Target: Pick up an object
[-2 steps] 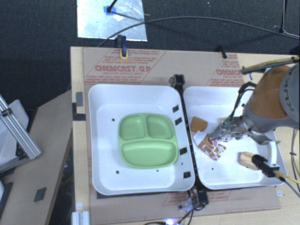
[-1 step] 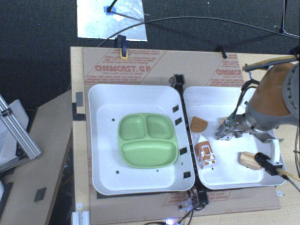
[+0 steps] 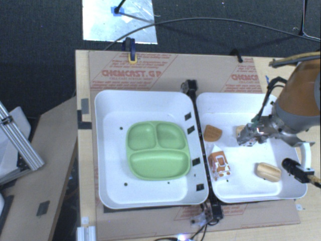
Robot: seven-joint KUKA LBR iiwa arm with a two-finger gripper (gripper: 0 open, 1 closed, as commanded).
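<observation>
The arm [image 3: 300, 92] comes in from the right and is cut off by the edge of the view, so just its orange band and grey wrist can be seen. Its gripper [image 3: 247, 135] hangs low over the right bin [image 3: 225, 103], near the middle of the bin's floor. The gripper reads as a small blur of metal seen from above. Whether it is open or closed cannot be told, and nothing can be seen held in it.

Just left of the gripper, touching it or partly under it, lies a pale tan scrap [image 3: 240, 130]. It is too small and too hidden to name.

Three more things lie loose in the right bin:
- A brown wedge [image 3: 212, 132] sits near the left wall, apart from the gripper.
- An orange-and-white toy [image 3: 219, 165] lies nearer the front. Its form is hard to make out.
- A tan block [image 3: 268, 171] rests toward the front right corner, well clear of the gripper.

The left bin [image 3: 113, 149] holds a green plate [image 3: 158, 149] with three compartments, lying flat near the middle.

Both bins stand side by side on a board [image 3: 150, 67] with red print, which they mostly cover.
</observation>
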